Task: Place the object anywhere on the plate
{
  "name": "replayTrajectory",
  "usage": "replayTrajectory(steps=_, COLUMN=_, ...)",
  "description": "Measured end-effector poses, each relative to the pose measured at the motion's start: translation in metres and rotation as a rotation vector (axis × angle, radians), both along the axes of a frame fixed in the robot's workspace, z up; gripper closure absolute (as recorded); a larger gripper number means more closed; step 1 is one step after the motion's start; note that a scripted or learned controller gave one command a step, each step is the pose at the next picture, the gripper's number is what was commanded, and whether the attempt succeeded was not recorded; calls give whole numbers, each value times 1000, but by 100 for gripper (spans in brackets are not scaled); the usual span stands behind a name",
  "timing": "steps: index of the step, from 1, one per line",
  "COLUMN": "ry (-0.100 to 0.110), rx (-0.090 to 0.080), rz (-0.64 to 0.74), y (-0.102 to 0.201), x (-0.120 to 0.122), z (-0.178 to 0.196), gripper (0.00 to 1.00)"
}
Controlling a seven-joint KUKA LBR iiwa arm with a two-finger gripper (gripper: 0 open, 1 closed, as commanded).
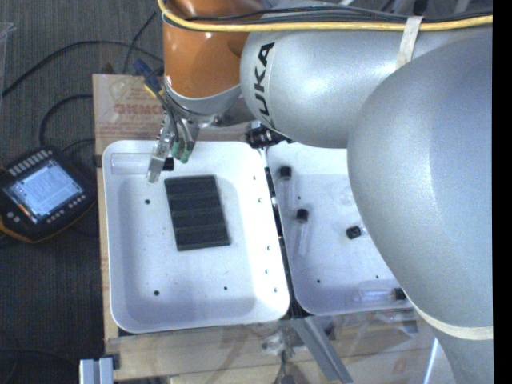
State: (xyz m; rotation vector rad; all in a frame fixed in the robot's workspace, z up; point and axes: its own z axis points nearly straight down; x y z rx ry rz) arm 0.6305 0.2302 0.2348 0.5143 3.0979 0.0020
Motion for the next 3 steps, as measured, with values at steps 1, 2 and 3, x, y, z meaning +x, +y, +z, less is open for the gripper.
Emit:
replayTrajectory(steps=1, ry=6, rx=-1, rz=-70, y=3, x=-61, z=-121, gripper=100)
replayTrajectory(steps=2, ry=1, rx=-1, rz=28, y=2, x=-69, z=7, gripper=100)
replayTrajectory(steps=3, ry=1, rx=1, rz=-5, y=4, x=-5, z=-6, gripper=100)
